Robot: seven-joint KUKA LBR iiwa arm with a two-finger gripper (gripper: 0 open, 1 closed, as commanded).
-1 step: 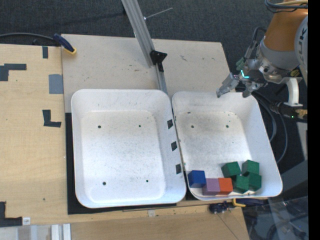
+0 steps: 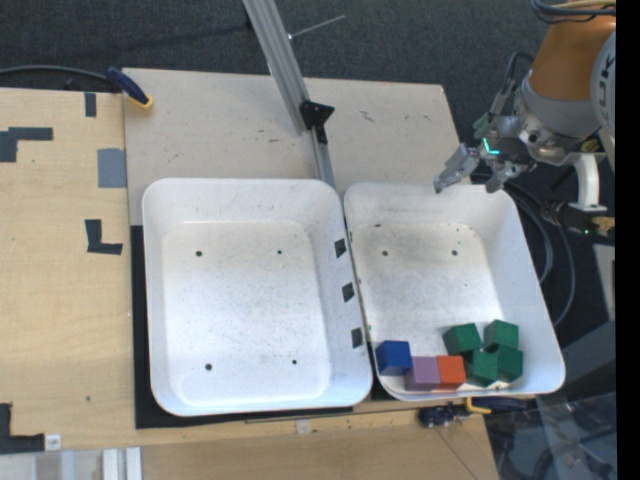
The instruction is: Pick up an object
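Arm (image 2: pixel 575 58) cut off at right edge. End effector (image 2: pixel 467 175) spread, pinching nothing, above right bin's (image 2: pixel 520 238) far rim. No legible writing.

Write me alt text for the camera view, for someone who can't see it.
The gripper hangs open over the far rim of the right bin, holding nothing. Blue, purple, orange and green blocks cluster in that bin's near corner. The left bin sits alongside.
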